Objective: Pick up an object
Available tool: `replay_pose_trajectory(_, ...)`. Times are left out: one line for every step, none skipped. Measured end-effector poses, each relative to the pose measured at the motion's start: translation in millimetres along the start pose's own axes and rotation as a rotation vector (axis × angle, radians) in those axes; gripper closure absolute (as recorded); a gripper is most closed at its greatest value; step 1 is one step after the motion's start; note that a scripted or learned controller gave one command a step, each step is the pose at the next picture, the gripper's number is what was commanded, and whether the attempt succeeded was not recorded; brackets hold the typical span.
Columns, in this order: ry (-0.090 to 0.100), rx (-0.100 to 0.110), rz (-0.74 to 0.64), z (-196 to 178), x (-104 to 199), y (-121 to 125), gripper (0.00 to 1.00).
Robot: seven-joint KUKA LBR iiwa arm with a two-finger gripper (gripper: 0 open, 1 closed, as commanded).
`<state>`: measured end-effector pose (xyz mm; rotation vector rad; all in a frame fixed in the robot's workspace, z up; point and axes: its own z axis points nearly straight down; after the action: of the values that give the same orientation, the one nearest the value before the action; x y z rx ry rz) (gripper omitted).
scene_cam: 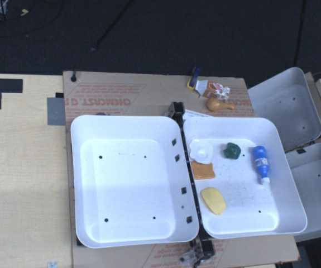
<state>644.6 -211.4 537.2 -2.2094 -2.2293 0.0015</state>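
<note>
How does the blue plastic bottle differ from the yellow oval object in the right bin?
The blue plastic bottle is long and slim, lying lengthwise with a white end; the yellow oval object is squat, rounded and plain. The bottle sits near the bin's right side, the yellow object nearer the centre divider. Both lie in the right white bin, apart from other items.

R bin (pixel 283 216): blue bottle (pixel 260 162), green lump (pixel 232 150), yellow obj (pixel 213 200), orange slab (pixel 202 170), white cap (pixel 201 149).

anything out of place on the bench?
Yes: an orange pear-shaped item, a small printed packet and a blue-yellow piece lie on the cardboard behind the right bin, outside both bins.
</note>
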Motion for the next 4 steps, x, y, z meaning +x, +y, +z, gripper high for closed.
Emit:
replay_pose_trajectory(0.001,0.001,0.006,-0.3,5.7,-0.8,1.00)
replay_pose_trajectory(-0.001,-0.001,0.010,-0.2,-1.1,-0.4,1.00)
replay_pose_trajectory(0.000,0.000,0.005,-0.2,0.2,0.0,1.00)
replay_pose_trajectory(0.000,0.000,0.005,-0.1,0.2,0.0,1.00)
